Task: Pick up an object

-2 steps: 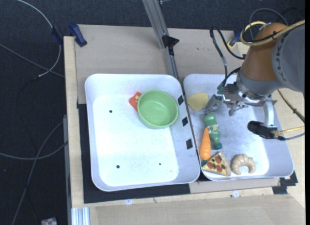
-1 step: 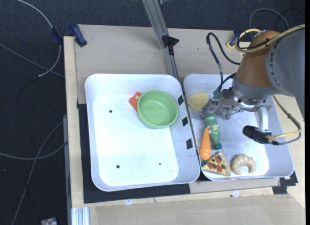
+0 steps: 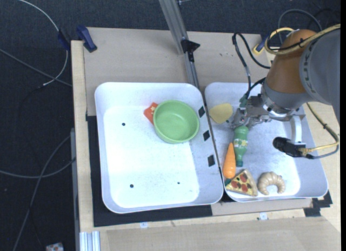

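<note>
while the gripper [image 3: 241,119] sits over the green bottle [image 3: 240,143], its grasp state cannot be determined. bottle: slim, glossy, plastic, lying beside a tapered orange carrot [image 3: 230,160].

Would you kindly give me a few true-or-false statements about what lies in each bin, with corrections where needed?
1. The green bowl sits in the left bin. True.
2. The croissant lies in the left bin. False: it lies in the right bin.
3. The pizza slice lies beside the carrot. True.
4. The end effector is above the green bowl. False: it is above the green bottle.
5. The bowl is upside down. False: its opening faces up.
</note>
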